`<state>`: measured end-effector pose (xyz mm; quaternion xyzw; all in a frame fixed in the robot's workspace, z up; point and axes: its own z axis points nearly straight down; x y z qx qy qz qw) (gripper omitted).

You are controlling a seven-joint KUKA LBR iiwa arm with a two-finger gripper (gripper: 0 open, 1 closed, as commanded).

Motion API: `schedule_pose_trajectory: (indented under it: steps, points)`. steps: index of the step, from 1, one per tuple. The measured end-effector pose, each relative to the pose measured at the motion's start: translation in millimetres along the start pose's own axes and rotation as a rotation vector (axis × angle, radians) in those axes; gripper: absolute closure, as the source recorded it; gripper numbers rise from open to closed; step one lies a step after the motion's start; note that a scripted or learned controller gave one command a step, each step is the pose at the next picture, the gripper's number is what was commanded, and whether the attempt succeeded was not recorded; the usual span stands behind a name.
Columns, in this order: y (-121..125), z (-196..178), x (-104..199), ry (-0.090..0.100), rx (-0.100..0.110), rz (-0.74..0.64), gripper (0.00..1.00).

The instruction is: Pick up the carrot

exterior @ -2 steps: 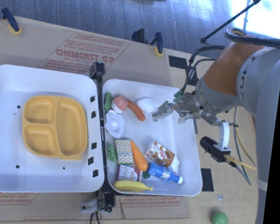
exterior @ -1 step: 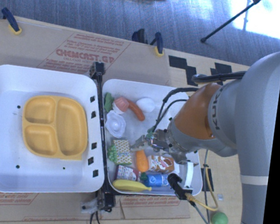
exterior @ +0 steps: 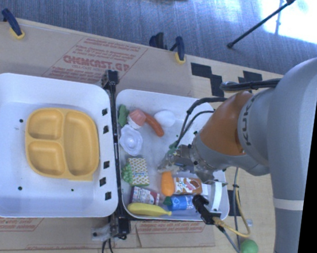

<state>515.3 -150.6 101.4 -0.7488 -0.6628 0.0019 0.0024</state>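
Observation:
The carrot (exterior: 167, 184) is a short orange piece lying in the right bin (exterior: 150, 100), toward its front, between a checkered box and an orange-labelled packet (exterior: 188, 185). A small green bit at its near end may be its top. My gripper (exterior: 170, 158) hangs just above and behind the carrot, low over the bin floor, reaching in from the right under the orange wrist band. Nothing visibly sits in the gripper.
Around the carrot lie a green-white checkered box (exterior: 137, 171), a red packet (exterior: 145, 195), a banana (exterior: 147, 209), a blue bottle (exterior: 186, 203), a white cup (exterior: 131, 141), an orange-red sausage (exterior: 155, 127), and a white egg (exterior: 164, 117). The left bin (exterior: 6, 97) holds a yellow divided plate (exterior: 62, 142).

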Motion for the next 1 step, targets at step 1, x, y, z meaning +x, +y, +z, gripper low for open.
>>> schedule_pose_trajectory:
  steps: [1]
  points:
    - [-9.8,-101.0,31.1,0.0,-0.002,0.214,1.0]
